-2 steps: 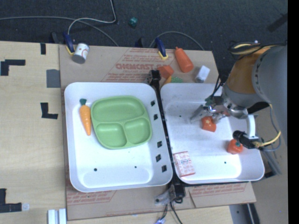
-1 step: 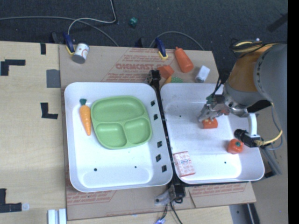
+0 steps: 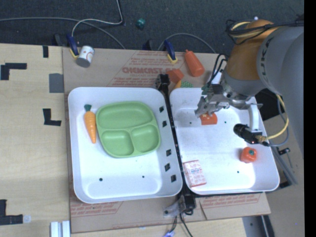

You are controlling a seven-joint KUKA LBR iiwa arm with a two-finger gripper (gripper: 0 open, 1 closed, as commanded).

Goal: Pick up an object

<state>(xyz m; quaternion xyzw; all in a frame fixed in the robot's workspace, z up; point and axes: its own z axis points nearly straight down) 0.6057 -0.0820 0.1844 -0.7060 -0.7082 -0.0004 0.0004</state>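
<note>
Gripper hangs low over the right bin, near its far edge, directly above a small orange-red block; whether it grips the block, or how wide it stands, I cannot tell. Risk: the block may slip or be nudged aside if the approach is off-centre. A red tomato-like toy sits by the right edge, a small packet near the front-left corner.

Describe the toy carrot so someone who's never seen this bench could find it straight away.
Start at the left white bin, which holds a green divided plate. The carrot lies just left of that plate, near the bin's left wall. It is the only slim orange thing there, pointed, with a small green top.
</note>
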